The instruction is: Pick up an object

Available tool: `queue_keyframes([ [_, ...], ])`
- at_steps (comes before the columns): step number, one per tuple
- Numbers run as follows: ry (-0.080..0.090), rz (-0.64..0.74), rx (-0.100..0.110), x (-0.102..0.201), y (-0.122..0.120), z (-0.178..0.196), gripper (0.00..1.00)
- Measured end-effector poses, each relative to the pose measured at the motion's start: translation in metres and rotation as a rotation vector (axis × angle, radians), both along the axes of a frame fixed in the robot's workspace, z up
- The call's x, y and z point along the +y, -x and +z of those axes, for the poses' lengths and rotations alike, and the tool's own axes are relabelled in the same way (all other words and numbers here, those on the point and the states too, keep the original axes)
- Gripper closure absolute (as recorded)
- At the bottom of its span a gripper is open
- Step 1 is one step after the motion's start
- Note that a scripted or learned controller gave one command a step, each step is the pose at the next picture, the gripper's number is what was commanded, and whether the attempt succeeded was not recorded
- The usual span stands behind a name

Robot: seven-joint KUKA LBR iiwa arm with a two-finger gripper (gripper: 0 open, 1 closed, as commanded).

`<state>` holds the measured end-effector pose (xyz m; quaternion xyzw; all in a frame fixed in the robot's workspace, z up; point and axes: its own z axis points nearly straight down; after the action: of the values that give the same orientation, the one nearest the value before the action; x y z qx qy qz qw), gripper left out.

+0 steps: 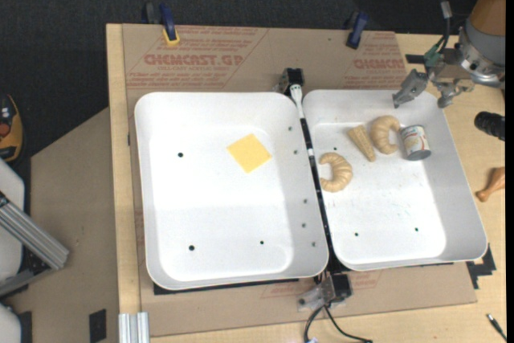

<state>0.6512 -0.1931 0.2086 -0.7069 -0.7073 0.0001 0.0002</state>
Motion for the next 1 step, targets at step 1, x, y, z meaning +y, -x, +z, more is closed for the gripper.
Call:
queue_keyframes([
  [1,-0.004,-0.001,0.004,-0.0307,-0.0148,-0.1010,0.00],
])
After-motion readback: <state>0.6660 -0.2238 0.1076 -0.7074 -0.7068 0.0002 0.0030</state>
